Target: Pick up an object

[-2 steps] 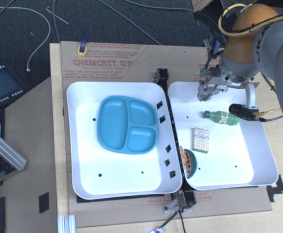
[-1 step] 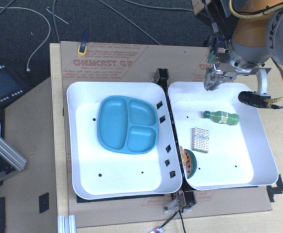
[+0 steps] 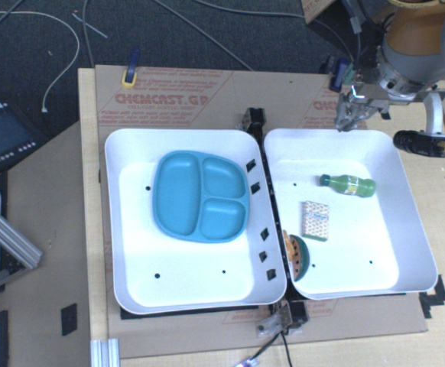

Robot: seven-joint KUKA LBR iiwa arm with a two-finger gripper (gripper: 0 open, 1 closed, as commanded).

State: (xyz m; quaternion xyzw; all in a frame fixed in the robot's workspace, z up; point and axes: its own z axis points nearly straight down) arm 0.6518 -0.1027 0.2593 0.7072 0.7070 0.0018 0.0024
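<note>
Both bins, left (image 3: 123,228) and right (image 3: 406,228), are plain white. A sky-blue divided plate (image 3: 201,197) lies in the left bin. The right bin contains a green bottle (image 3: 349,184) with a lighter label band, a white packet (image 3: 315,220) with a fine speckled pattern, and at its near left corner a green-and-orange object (image 3: 296,256).

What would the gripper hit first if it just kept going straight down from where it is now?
Probably the far rim of the right bin: the gripper hangs about over it, well short of the green bottle. Depth is hard to judge here.
</note>
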